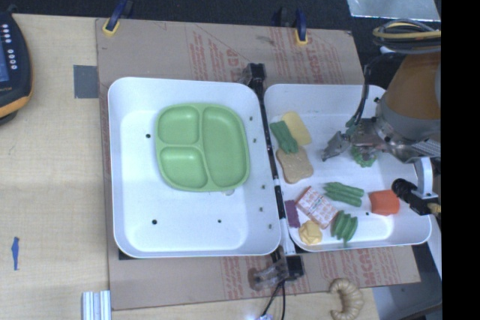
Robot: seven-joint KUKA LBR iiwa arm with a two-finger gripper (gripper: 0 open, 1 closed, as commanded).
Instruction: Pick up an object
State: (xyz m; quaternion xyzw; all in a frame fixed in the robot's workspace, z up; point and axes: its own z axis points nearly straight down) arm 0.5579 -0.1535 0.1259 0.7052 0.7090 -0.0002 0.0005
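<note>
I am watching the arm (409, 97) reaching in from the right and hanging low over the right bin (330, 95). Its gripper (352, 146) is pointing down into the upper right part of that bin, with a grey finger (334, 148) sticking out to the left. A small green thing (365, 157) is sitting right under the wrist, but I cannot tell whether it is being held, nor can I tell how the pincer is standing.

The toys are lying spread through the right bin. A dark green piece (283, 136) and a yellow piece (297, 128) are resting side by side near the bin's left wall, with a tan slice (294, 165) just below them. Toward the front, a pink packet (316, 206) is lying beside a green pod (343, 194), a yellow lump (310, 234) and another green pod (344, 225). A red block (384, 202) is sitting near the right wall.

The left bin (135, 221) is carrying a light green divided plate (202, 146). A black handset (11, 64) is lying at the bench's left edge.
</note>
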